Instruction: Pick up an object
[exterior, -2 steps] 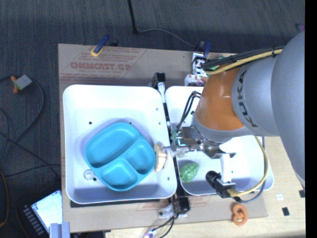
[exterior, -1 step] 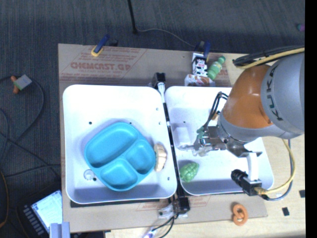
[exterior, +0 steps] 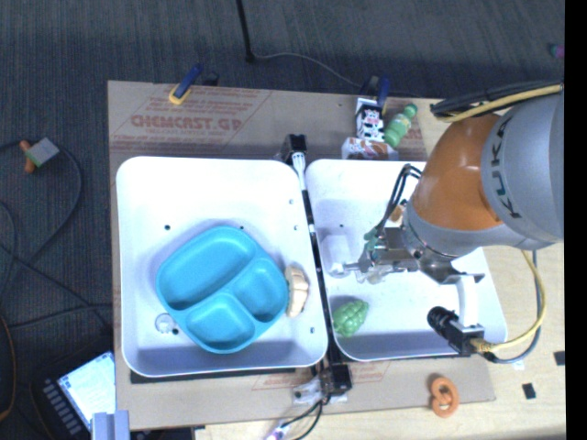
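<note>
A miss is the likeliest fault from here. The gripper [exterior: 353, 269] is seen low in the right bin [exterior: 477, 328], and the green object [exterior: 349, 316] lies just beside it, toward the near wall, not between the fingers; a straight descent would probably close on bare bin floor. Whether the fingers are spread or closed cannot be told, since they are small and blurred against the white floor. A second risk is judged from the object's place: it sits near the near wall and the divider between the bins, so a finger could be blocked by a wall, or the object nudged into the corner.

The green object is seen as small, rounded and lumpy, with a bumpy surface; such a shape is judged apt to roll or slip out of a two-finger pinch unless it is taken across its middle.
</note>
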Controlling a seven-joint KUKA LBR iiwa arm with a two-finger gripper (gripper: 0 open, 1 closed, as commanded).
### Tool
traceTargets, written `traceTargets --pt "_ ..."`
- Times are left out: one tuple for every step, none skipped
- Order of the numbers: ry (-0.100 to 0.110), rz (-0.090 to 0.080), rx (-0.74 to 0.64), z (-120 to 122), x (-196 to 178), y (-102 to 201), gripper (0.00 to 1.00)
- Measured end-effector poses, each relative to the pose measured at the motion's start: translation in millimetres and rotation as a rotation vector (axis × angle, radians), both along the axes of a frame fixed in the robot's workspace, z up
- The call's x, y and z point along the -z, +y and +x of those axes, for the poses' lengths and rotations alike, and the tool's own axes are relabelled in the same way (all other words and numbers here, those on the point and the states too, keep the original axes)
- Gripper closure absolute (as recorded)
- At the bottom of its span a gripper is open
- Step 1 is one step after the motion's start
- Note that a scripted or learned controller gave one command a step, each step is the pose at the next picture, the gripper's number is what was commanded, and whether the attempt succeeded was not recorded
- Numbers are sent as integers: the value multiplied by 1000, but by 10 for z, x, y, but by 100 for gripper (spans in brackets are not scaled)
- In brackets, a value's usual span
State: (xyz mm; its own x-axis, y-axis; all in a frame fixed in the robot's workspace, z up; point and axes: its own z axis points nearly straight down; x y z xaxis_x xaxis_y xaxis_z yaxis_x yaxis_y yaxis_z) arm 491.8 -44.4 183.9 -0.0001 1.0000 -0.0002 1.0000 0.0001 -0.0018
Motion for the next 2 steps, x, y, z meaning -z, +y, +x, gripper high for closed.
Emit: traceTargets --pt "-1 -1 0 422 -2 15 100" --pt "-2 -1 -1 995 -280 167 100"
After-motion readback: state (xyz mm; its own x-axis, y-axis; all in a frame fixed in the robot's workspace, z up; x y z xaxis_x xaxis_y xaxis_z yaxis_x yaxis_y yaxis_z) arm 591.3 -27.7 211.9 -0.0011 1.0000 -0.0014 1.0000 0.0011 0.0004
